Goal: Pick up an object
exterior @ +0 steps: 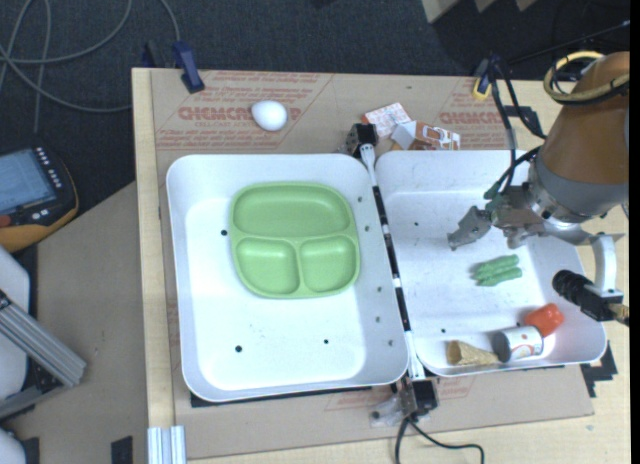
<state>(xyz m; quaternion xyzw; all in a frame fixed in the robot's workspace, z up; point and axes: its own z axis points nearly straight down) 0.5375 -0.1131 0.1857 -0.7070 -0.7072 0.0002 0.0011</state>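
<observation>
Grey metal jaws [478, 230] hang over the right bin [430, 282], spread apart with nothing between them, as far as I can see from this slanted view. Just beside them, toward the near right, a small green bean-like piece [497, 271] lies flat on the bin floor, apart from the jaws. Further toward the near edge of that bin I see an orange piece [546, 318] touching a white cylinder [522, 342], and beside that a tan wedge [470, 354]. The arm [590, 142] comes in from the right, its orange band above the wrist. In the left bin [200, 352] sits a pale green divided plate [295, 239], upright and flat, with one long compartment and two small ones. Behind the bins, on the cardboard-covered surface [160, 132], I see a white egg-shaped thing [268, 114], a blue clip [186, 65] at the far left corner and some small crumpled packets [405, 130] near the join of the bins.
</observation>
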